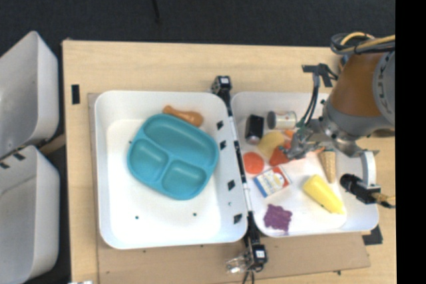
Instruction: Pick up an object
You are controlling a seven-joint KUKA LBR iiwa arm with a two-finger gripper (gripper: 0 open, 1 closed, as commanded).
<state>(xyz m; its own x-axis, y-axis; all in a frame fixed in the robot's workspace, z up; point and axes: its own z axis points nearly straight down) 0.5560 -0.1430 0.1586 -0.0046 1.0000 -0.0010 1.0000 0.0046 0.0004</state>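
Meanwhile, the tool [297, 143] hangs low over the crowded right bin [346, 221], its tip among a red piece [278, 156], a pale yellow item [271, 140] and an orange disc [253, 162]; whether it is spread or pinching cannot be told. A yellow corn cob [323, 193] and purple cluster [277, 217] lie near the front rim. Across the divider, a blue tray [173, 155] leaves open floor along the left bin [106, 209] edges.

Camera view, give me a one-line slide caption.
Grey arm's gripper low over right white bin of small toys; teal divided plastic tray lies in left white bin.
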